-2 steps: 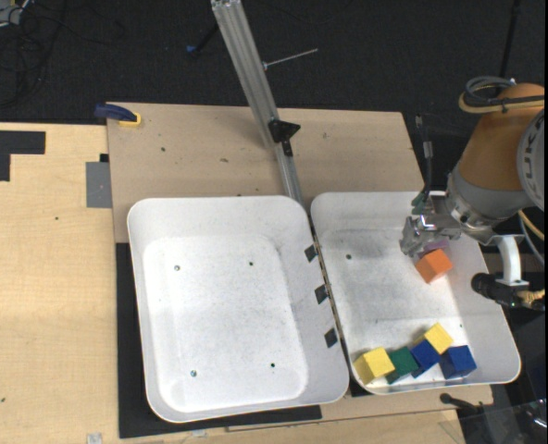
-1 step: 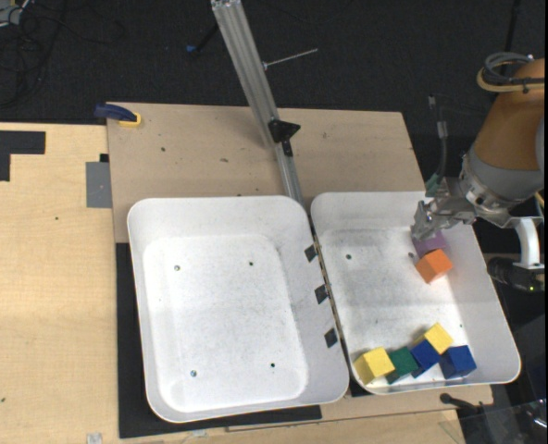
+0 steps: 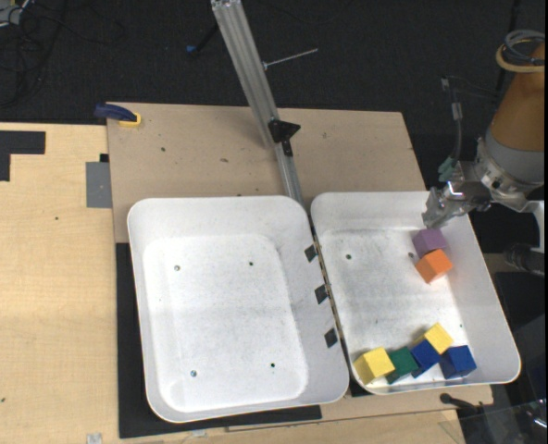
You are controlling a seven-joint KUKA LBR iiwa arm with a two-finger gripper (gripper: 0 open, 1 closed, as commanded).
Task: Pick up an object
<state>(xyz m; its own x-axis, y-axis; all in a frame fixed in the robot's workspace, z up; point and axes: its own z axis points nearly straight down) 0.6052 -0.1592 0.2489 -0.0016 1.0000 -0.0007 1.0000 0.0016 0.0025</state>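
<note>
Purple block [image 3: 429, 240] sits in right bin [image 3: 367, 213], orange block [image 3: 433, 265] touching its near side. Yellow block [image 3: 377, 364] and its neighbours crowd the bin's near corner. Gripper [image 3: 438, 211] hangs just above the purple block, probably lining up; claw state: cannot tell.

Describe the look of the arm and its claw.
The arm is rounded, with an orange band above a grey wrist ring. A thin cable loops at its top, and another runs down its left side. The claw is small, metallic silver-grey, on a pale mount.
</note>
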